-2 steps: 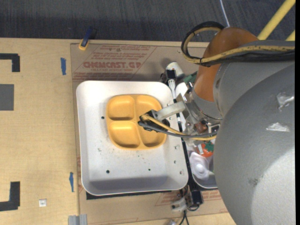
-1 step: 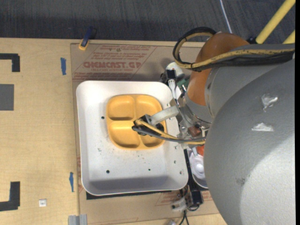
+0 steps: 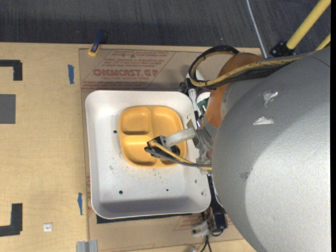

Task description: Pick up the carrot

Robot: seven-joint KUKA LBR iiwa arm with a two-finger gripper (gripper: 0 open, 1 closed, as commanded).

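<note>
One shallow white bin [image 3: 100, 193] is seen from the camera above. It has rounded corners and a smooth, slightly shiny floor dotted with small dark specks. Inside it, in the upper half, lies a yellow plate [image 3: 137, 122]. This is a rounded square of matte plastic, divided by raised ridges into compartments.

The bin rests on a brown cardboard sheet [image 3: 126, 67] with red print, and this sheet lies on the pale tan bench [image 3: 42, 156]. Short strips of blue tape [image 3: 71, 73] are stuck beside the sheet's left edge. Black angular marks [image 3: 11, 70] are further left on the bench.

The grey arm [image 3: 273, 151] is broad and smooth, with an orange band [image 3: 239, 67]. It covers the right side of the view and hides the bin's right wall. The gripper [image 3: 198, 140] is at the plate's right edge, mostly under the arm, so I cannot tell whether it is open or closed. Where the carrot lies I cannot tell either, because the arm stands in the way.
</note>
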